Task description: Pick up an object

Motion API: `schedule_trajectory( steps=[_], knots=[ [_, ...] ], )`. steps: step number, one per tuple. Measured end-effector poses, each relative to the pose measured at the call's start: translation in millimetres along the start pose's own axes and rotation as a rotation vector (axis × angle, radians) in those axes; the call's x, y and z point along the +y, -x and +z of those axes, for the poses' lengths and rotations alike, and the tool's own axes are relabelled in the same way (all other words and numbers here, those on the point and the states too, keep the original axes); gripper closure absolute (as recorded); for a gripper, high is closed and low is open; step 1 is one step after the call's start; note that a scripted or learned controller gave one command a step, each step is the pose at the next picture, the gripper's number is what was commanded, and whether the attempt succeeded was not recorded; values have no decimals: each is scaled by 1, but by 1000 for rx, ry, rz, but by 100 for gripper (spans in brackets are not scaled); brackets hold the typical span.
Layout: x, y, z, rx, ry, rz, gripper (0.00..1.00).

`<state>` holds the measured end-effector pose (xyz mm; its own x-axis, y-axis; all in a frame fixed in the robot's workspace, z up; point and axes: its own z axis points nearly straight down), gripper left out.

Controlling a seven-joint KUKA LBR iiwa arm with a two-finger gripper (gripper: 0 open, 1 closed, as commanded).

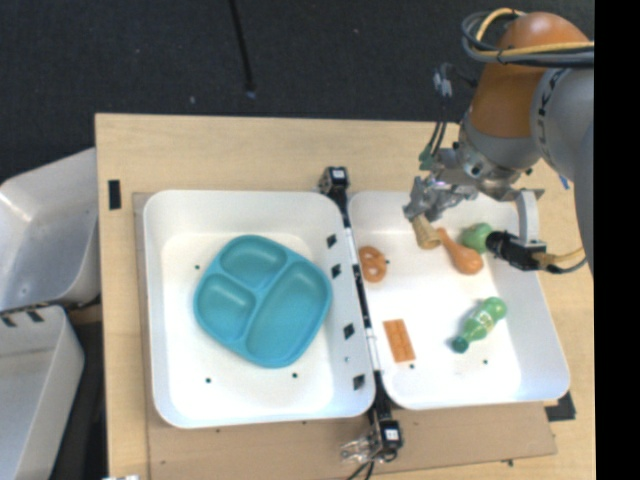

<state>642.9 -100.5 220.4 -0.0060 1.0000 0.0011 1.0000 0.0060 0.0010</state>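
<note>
One camera sits high above the bench [250, 148] and looks down at a slant; it is far enough back to take in both white bins, the left bin [160, 308] and the right bin [520, 358], side by side; dark floor lies at the far side; the arm [520, 88] comes in from the right.

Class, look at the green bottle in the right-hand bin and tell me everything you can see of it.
The green bottle looks like glossy, translucent plastic, bright green, with a darker teal cap end. It lies on its side on the floor of the right bin, slanted, cap toward the lower left and base toward the upper right. It sits in the bin's lower right part, apart from the other items; nothing touches it but the bin floor.
</note>
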Motion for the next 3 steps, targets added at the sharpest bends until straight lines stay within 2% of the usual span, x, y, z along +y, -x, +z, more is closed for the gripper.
schedule_trajectory(
  steps=[3],
  knots=[
    [-46,-156,-32,1,-2,-1,100]
  ],
)
